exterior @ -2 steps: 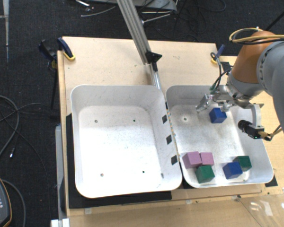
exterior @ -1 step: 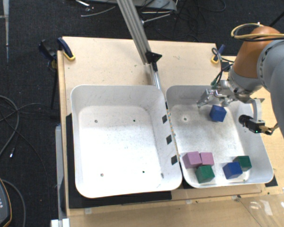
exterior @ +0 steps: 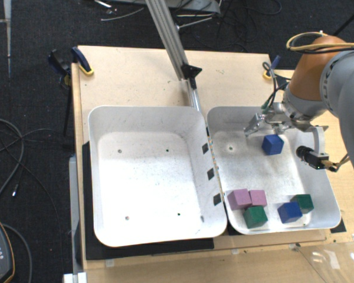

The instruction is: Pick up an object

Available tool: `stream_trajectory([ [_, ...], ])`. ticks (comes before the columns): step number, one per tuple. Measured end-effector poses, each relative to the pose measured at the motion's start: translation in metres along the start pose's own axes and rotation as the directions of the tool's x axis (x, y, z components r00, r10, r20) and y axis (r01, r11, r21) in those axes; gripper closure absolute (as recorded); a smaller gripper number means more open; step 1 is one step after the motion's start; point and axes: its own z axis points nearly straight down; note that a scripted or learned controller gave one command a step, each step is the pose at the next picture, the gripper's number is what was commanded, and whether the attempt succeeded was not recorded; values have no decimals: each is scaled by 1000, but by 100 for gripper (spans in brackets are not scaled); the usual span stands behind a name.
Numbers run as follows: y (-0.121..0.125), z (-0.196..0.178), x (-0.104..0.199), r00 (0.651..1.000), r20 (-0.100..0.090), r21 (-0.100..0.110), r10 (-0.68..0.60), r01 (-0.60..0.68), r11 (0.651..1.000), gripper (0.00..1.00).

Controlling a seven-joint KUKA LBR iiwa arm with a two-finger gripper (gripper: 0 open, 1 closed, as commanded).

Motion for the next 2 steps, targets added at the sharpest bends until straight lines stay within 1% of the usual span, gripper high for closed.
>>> stream_trajectory([
  [1,-2,0,1,1000,-1,3,0,0,1000,0],
  [2,-15,10,2,1000,-11,30,1,0,1000,0],
])
